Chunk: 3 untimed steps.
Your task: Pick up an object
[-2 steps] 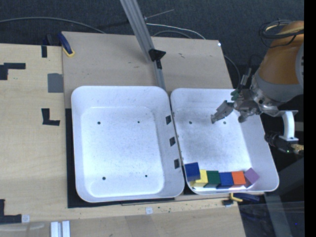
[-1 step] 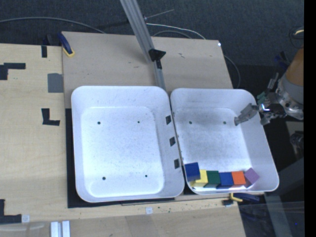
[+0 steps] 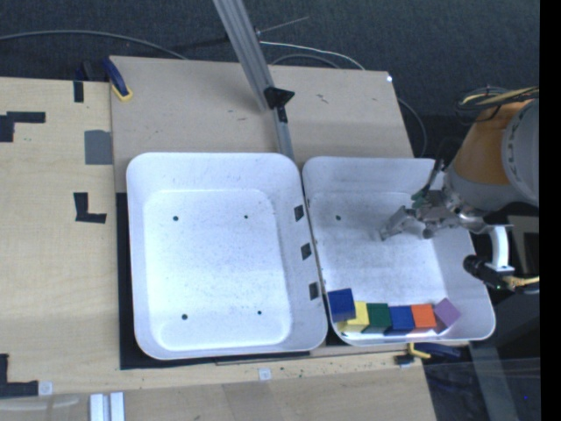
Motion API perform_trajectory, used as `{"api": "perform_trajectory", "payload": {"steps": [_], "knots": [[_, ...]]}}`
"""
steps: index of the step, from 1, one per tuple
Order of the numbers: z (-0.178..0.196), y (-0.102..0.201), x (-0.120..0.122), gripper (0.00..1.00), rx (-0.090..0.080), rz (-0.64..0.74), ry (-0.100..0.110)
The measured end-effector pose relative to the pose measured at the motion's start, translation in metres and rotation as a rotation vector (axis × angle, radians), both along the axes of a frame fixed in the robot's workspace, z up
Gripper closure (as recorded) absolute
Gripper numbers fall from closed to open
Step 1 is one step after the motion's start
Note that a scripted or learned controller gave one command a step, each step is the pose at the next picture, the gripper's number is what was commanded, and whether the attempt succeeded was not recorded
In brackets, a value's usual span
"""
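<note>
A row of small blocks lies along the near wall of the right bin point(image 3: 368, 178): a blue block point(image 3: 340, 303), a yellow one point(image 3: 356, 316), a green one point(image 3: 378, 315), another blue one point(image 3: 401, 317), an orange one point(image 3: 423, 316) and a purple one point(image 3: 446, 311). My gripper point(image 3: 392, 228) hangs over the middle of the right bin, well behind the blocks, pointing left. Nothing shows between its fingers.
The left bin point(image 3: 210, 169) sits beside the right one, with black clips on the shared edge. A metal post point(image 3: 250, 46) slants up from behind the bins. The grey arm with its orange band point(image 3: 491, 152) enters from the right.
</note>
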State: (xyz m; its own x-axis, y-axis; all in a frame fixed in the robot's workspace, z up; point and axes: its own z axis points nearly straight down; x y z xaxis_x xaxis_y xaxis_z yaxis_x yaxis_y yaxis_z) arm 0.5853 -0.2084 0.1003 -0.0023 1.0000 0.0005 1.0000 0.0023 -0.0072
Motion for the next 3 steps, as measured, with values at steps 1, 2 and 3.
{"api": "perform_trajectory", "payload": {"steps": [1,2,3], "knots": [[0.065,0.0,0.036,0.0,-0.003,0.001,-0.014],[0.134,0.006,0.047,0.0,-0.003,0.001,-0.015],[-0.008,0.0,0.068,0.0,0.0,0.0,0.001]]}}
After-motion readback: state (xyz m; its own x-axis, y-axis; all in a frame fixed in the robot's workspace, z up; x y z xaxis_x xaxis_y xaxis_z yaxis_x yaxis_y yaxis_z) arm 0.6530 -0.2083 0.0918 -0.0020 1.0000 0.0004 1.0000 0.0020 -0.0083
